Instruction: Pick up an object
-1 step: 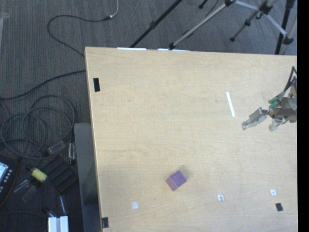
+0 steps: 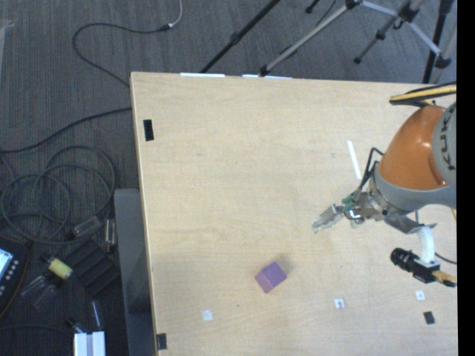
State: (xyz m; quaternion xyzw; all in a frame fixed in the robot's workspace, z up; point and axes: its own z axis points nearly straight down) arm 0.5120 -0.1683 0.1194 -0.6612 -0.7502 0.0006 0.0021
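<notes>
A small purple cube [image 2: 270, 277] lies on the tan bench top [image 2: 223, 169], toward the front and near the middle. My gripper [image 2: 325, 219] hangs over the bench to the cube's upper right, apart from it by a clear gap. It points left from the grey wrist and orange band [image 2: 415, 158] at the right edge. Nothing is seen held at its tip.
A thin white stick [image 2: 354, 160] lies on the bench just behind the gripper. Small white tags [image 2: 339, 302] and black marks [image 2: 148, 130] dot the surface. The bench's left edge drops to carpet strewn with cables [image 2: 52, 199]. Tripod legs [image 2: 386, 13] stand beyond the far edge.
</notes>
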